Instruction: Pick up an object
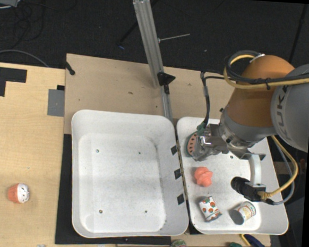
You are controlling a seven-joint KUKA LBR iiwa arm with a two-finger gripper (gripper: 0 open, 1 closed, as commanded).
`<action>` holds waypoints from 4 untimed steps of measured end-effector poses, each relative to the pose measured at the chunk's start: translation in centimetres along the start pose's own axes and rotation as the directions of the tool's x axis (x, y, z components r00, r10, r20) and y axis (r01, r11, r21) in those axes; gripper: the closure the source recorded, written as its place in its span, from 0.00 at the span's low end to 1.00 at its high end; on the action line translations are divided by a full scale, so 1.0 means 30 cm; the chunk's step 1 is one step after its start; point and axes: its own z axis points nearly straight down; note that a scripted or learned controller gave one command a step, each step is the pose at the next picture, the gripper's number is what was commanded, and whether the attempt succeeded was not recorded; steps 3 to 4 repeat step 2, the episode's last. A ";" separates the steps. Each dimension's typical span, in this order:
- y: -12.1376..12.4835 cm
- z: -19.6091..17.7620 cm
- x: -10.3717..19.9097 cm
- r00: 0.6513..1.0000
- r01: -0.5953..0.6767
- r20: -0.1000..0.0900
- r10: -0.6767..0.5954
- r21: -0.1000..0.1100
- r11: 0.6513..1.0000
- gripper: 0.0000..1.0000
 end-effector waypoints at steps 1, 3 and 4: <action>-0.007 0.011 0.149 1.000 0.001 0.000 -0.001 0.001 1.000 1.00; -0.046 0.039 0.347 1.000 0.003 0.000 -0.003 0.002 1.000 1.00; -0.046 0.039 0.347 1.000 0.003 0.000 -0.003 0.002 1.000 1.00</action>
